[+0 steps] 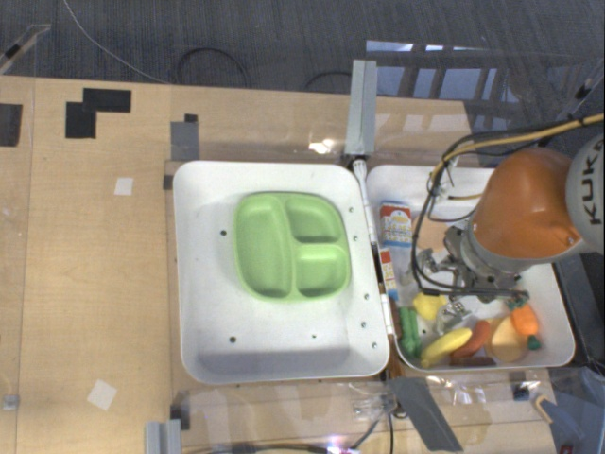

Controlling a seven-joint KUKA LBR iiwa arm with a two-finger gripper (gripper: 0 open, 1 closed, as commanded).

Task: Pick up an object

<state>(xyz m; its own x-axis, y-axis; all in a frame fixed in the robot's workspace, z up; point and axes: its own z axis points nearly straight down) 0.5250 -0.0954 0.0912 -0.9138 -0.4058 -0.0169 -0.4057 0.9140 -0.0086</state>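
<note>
In the right bin (560,346) lies a heap of toy food: a yellow banana (444,344), a green piece (408,325), a small yellow piece (427,306), a red-brown piece (477,337), a pale round piece (506,347) and an orange carrot-like piece (526,322). A small carton with red print (396,225) lies at the bin's far left. My arm's orange band (525,206) hangs over the bin, and the gripper (461,303) reaches down into the heap just above the banana. The wrist hides what is between its fingers.
The left bin (203,348) holds a green divided plate (289,245) with three compartments. A grey post (360,107) stands behind the seam between the bins. Cables (444,173) loop from the arm over the right bin's far side. Wooden bench surface extends to the left.
</note>
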